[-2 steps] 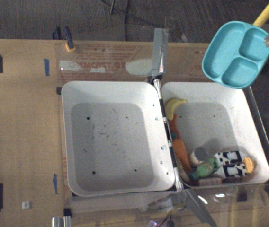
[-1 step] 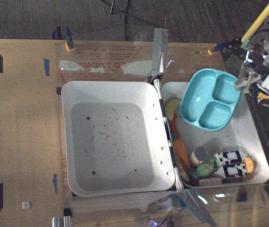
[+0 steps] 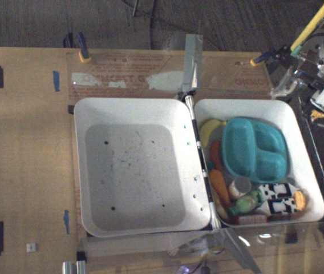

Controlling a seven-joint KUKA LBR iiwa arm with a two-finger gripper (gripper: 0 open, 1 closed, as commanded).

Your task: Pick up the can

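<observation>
The can (image 3: pixel 242 185) is a small grey cylinder seen end-on in the right bin (image 3: pixel 306 153). It stands near the front, wedged between the teal divided plate (image 3: pixel 254 149) and an orange carrot-like toy (image 3: pixel 219 186). The arm's wrist and gripper (image 3: pixel 287 83) are at the upper right, beyond the right bin's back corner and well away from the can. Nothing shows in the gripper.
The right bin also holds a yellow piece (image 3: pixel 209 130), a green toy (image 3: pixel 245 202), a black-and-white patterned item (image 3: pixel 279 197) and a small orange piece (image 3: pixel 299 199). The left bin (image 3: pixel 88 153) sits beside it, with a metal divider (image 3: pixel 191 67) behind them.
</observation>
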